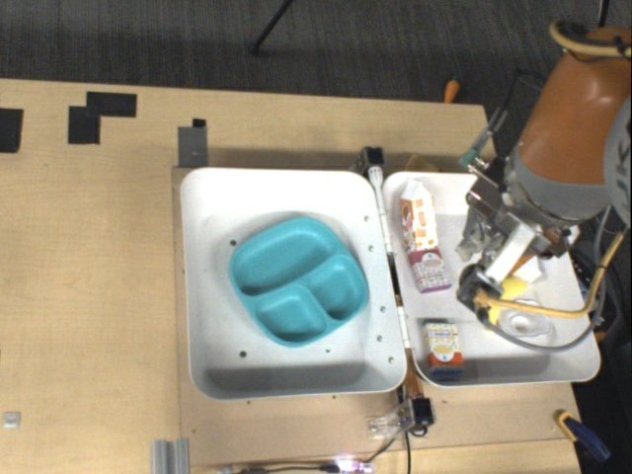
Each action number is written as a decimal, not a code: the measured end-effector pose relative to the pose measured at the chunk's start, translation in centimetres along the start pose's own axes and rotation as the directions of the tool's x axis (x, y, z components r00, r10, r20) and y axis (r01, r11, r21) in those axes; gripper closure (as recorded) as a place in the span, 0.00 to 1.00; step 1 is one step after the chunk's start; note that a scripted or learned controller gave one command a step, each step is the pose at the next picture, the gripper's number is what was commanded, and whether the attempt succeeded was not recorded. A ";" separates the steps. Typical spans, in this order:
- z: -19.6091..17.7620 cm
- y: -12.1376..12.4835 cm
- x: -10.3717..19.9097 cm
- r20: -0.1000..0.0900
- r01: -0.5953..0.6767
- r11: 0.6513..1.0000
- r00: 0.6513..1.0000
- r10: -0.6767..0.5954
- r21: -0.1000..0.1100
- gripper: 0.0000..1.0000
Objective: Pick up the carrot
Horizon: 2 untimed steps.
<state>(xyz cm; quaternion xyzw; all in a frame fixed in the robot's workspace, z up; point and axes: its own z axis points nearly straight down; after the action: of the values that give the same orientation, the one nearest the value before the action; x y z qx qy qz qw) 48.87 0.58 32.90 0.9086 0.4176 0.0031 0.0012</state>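
**A:** What do we have at the left?

**B:** The pale wooden worktop (89, 294), with a few black patches (99, 115) near its far edge. Next we come to the left bin (212, 363). A teal plate (296, 279) with three compartments lies in the middle of it, turned at a slant.

**A:** And across the divide?

**B:** In the right bin (578, 358), along its left wall, we see a white and orange carton (418, 217) lying flat. A purple pack (431, 270) sits right at its near end. Closer to us, in the near left corner, is a small box (444, 346), yellow on top and red below.

**A:** Where is the hand?

**B:** The hand (484, 227) hangs low over the middle of the right bin, just right of the carton. The grey and orange arm (573, 117) rises behind it. We cannot tell whether the hand is released or clenched. A clear round thing (528, 322) lies in front of it.

**A:** And the carrot?

**B:** We cannot tell where the carrot lies; the arm covers part of the right bin.
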 end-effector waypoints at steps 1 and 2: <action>0.1 -0.1 0.0 0.001 0.002 1.000 1.000 -0.002 0.002 0.00; 8.3 -2.2 2.1 0.009 -0.116 0.993 0.993 0.116 0.009 0.00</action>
<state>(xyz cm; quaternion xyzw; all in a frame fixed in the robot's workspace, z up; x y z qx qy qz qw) 48.67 3.62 24.60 0.9313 0.3642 -0.0025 -0.0017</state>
